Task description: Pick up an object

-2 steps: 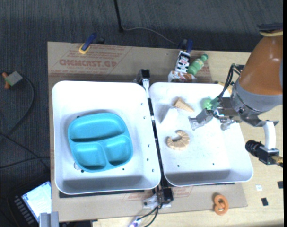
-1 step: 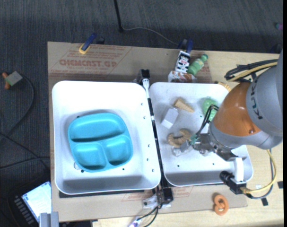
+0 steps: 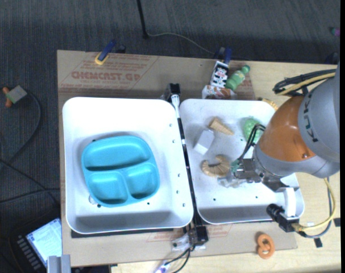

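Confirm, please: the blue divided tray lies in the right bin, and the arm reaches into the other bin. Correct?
Not quite. The camera view shows the blue divided tray in the left bin; the arm reaches into the other, right bin.

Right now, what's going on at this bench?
The KUKA arm reaches in from the right over the right bin, with its gripper low beside a tan curved object. A tan cone, a grey block and a green object also lie in that bin. The left bin holds a blue divided tray. Whether anything is grasped can't be judged.
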Controlling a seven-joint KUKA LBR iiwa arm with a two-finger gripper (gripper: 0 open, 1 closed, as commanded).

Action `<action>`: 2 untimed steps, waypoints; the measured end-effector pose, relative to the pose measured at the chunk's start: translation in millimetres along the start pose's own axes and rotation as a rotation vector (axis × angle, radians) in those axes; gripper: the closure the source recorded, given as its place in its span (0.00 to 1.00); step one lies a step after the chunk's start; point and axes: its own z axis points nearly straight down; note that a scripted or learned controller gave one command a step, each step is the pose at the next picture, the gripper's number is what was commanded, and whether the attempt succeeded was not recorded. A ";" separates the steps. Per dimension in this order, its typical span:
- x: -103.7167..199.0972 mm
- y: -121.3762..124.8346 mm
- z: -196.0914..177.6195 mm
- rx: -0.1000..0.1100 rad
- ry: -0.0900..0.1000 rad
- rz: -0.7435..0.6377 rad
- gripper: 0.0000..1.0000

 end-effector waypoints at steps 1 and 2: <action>-58.4 96.3 9.7 -0.004 0.000 -0.004 1.00; -57.9 95.6 10.3 0.000 0.001 -0.005 0.00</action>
